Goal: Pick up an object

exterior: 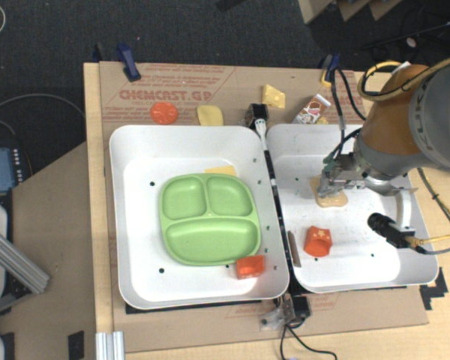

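In the right bin (360, 272) a tan, bread-like piece (332, 196) lies near the middle. My gripper (334, 180) is lowered right onto its top side, and the wrist hides part of it. A red chunk (318, 241) sits nearer the front of the same bin, apart from the gripper. The left bin (131, 201) holds a green divided plate (208, 217), an orange-red block (250, 265) at the plate's front right corner, and a pale yellow piece (220, 171) behind the plate.
On the cardboard behind the bins lie an orange round thing (163, 113), a yellow piece (209, 115), a cheese-like wedge (273, 95), a small printed carton (311, 111) and a black-and-white item (256, 115). The arm covers the right bin's far right.
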`<action>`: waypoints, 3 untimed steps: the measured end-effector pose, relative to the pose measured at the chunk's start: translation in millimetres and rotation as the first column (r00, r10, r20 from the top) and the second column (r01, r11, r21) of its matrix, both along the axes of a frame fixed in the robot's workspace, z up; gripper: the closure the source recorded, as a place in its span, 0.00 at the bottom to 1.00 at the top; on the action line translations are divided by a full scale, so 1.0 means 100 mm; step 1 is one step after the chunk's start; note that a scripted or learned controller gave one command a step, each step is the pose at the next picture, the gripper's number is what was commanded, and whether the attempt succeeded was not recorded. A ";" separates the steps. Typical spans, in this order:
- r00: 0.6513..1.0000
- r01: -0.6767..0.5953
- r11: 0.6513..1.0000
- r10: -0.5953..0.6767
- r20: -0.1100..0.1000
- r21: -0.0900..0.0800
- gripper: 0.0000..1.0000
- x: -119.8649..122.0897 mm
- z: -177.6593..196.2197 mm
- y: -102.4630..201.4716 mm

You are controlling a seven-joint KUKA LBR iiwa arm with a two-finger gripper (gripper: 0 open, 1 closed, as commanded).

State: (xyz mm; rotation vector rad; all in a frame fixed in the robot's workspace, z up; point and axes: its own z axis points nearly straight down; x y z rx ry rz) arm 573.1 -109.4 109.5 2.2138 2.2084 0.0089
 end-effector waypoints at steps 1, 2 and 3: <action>1.000 0.000 1.000 0.000 -0.016 0.007 1.00 -0.50 0.49 -0.15; 1.000 -0.002 1.000 0.002 -0.017 0.008 0.00 -0.48 0.46 -0.14; 1.000 -0.003 1.000 0.003 -0.025 0.011 0.00 -0.92 -0.22 0.16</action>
